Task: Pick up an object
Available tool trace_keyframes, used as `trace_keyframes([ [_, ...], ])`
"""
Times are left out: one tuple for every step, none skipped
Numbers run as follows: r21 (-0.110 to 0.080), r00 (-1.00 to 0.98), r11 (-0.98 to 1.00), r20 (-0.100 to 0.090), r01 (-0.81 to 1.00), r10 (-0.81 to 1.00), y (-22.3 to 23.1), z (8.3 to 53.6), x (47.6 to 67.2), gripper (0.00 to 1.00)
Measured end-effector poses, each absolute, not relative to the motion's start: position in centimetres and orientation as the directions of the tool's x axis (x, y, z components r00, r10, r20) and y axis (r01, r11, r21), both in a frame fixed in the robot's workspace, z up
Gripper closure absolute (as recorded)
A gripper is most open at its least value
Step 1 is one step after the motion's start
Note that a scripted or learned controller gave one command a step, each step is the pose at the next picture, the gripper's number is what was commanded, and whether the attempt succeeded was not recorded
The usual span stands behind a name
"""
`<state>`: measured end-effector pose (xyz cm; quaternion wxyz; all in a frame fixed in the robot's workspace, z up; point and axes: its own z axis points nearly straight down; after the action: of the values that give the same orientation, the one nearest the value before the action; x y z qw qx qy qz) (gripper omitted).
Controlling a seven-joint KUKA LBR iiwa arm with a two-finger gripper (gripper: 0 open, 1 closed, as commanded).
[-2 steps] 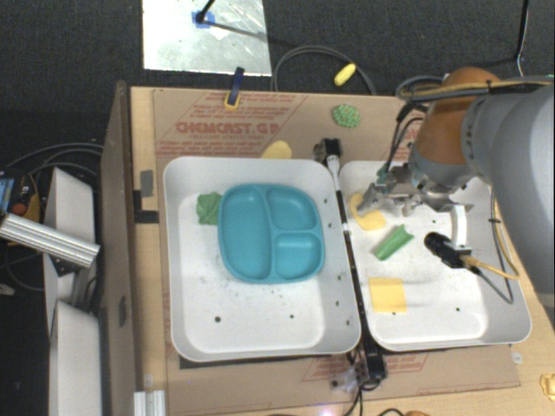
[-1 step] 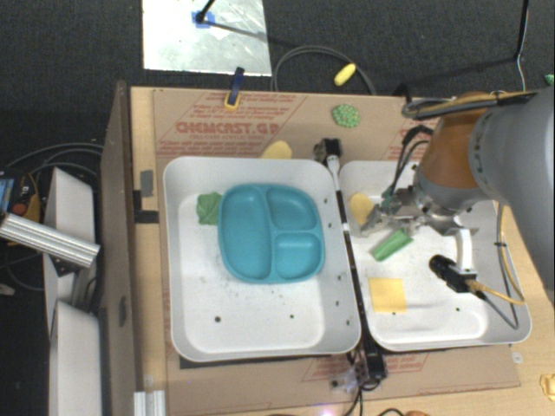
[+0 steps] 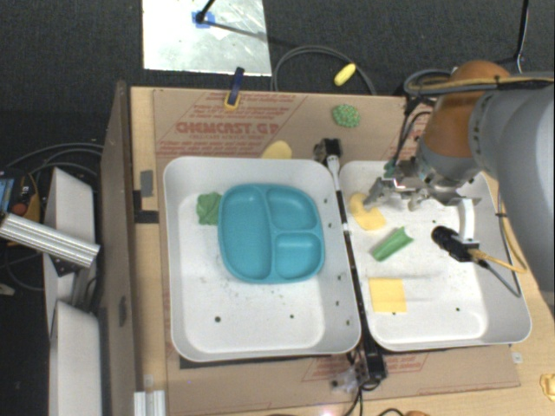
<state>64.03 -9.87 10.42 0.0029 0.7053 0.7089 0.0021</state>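
Red printed lettering is showing on the flat brown cardboard sheet (image 3: 217,120) lying under the two bins, along its far edge above the left bin. The large line is reading roughly "CHEMCAST GP", though the last letters are blurring out. Thin red ruled lines are running beside it, and smaller red print nearby is staying too small to read. Nothing else legible is appearing.

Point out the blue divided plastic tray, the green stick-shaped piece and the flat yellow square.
Blue divided plastic tray (image 3: 270,232): camera view, centre ridge.
Green stick-shaped piece (image 3: 392,243): camera view, mid-length.
Flat yellow square (image 3: 388,295): camera view, centre of its top face.
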Motion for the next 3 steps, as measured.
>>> trace_keyframes([
  [-0.004,0.001,-0.001,0.001,1.0,1.0,-10.7,10.0,57.6,0.0],
  [0.004,-0.003,0.003,0.0,1.0,1.0,-10.6,11.1,58.0,1.0],
  [0.003,-0.003,0.003,0.0,1.0,1.0,-10.6,11.1,58.0,0.0],
])
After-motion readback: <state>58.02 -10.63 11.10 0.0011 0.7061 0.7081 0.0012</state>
